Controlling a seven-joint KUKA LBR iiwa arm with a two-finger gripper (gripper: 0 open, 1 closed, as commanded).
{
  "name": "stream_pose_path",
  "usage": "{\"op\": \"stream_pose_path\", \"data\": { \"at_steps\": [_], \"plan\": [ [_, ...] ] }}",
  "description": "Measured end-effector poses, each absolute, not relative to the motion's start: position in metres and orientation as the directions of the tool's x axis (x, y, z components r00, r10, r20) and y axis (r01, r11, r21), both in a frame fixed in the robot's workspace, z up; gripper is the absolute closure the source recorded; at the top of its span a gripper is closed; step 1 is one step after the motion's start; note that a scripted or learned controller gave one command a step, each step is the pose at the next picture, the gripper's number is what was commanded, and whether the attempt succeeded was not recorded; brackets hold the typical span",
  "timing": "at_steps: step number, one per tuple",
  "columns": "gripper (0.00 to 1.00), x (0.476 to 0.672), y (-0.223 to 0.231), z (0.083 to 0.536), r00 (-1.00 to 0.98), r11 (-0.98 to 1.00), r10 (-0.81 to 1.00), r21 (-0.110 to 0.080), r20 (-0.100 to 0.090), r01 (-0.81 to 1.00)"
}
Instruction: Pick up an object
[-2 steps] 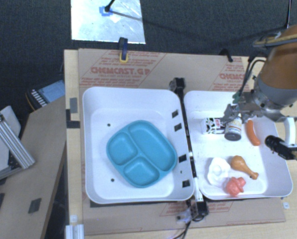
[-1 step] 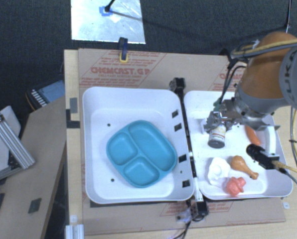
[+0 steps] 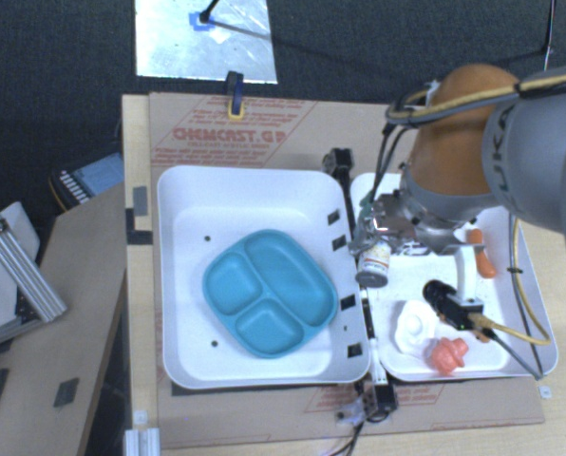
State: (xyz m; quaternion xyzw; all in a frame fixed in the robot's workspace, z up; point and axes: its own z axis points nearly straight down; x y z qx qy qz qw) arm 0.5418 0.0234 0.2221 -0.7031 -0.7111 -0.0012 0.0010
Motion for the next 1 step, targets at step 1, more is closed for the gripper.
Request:
{"op": "stream_pose_path", "data": {
  "at_steps": [1],
  "plan": [
    [1.0, 0.5348, 0.0808, 0.2322, -0.011, 0.011, 1.0, 0.002, 0.003, 1.0]
  ]
}}
